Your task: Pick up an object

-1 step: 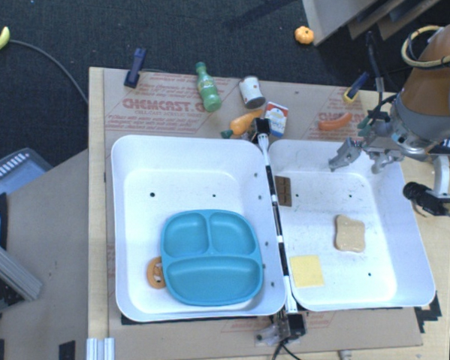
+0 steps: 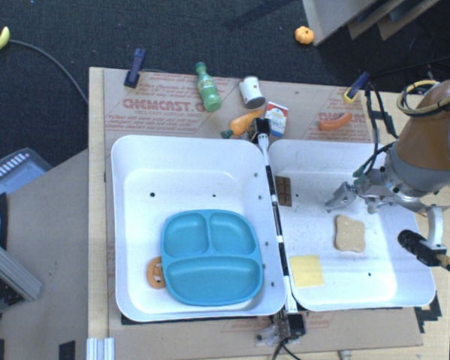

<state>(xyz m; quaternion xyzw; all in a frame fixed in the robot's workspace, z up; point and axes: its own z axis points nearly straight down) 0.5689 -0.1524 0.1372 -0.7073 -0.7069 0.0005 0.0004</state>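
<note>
Lying flat in the right bin (image 2: 399, 294), pale tan bread slice (image 2: 350, 235), rough-edged, just above yellow cheese square (image 2: 307, 271). Hovering just above the bread slice, touching nothing: gripper (image 2: 359, 196), arm (image 2: 430, 145) reaching in; finger spread impossible to tell.

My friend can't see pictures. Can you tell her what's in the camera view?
A grey robot arm with an orange band reaches from the right, its gripper above the right white bin, which holds a tan slice of toy bread and a flat yellow square. The left white bin holds a blue divided plate.
</note>
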